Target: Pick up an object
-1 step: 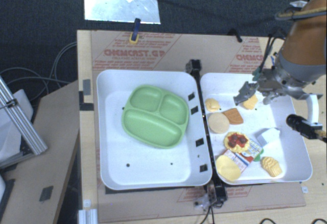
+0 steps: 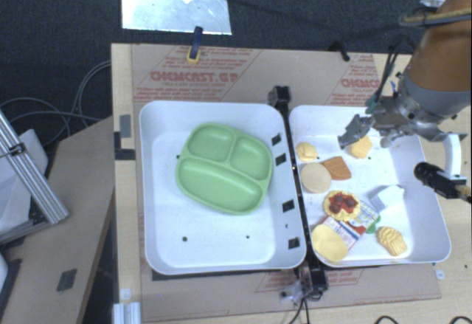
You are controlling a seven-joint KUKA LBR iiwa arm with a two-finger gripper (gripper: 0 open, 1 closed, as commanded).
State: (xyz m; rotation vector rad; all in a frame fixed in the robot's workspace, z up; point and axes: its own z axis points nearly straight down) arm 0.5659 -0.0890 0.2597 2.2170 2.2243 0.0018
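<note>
1. Nearest the camera, a pale yellow round piece [image 2: 330,243] was noted at the near edge of the right bin [image 2: 435,230], touching a printed packet [image 2: 352,225], with a ridged yellow piece [image 2: 392,240] towards the near right corner.
2. Towards the bin's left wall, a red-topped disc [image 2: 341,204], a beige round piece [image 2: 316,178], an orange-brown slice [image 2: 337,167] and a small yellow piece [image 2: 306,151] were recorded close together.
3. The left bin [image 2: 158,190] was found to carry a green divided plate [image 2: 223,167].
4. The gripper [image 2: 365,136] was observed low over the far part of the right bin, beside a yellow wedge [image 2: 361,147]. Whether its fingers were spread or closed could not be told, and no hold was confirmed.
5. The wedge was judged light, rigid and smooth, likely to slide if pinched at a corner; a grasp across its flat faces was judged soundest.
</note>
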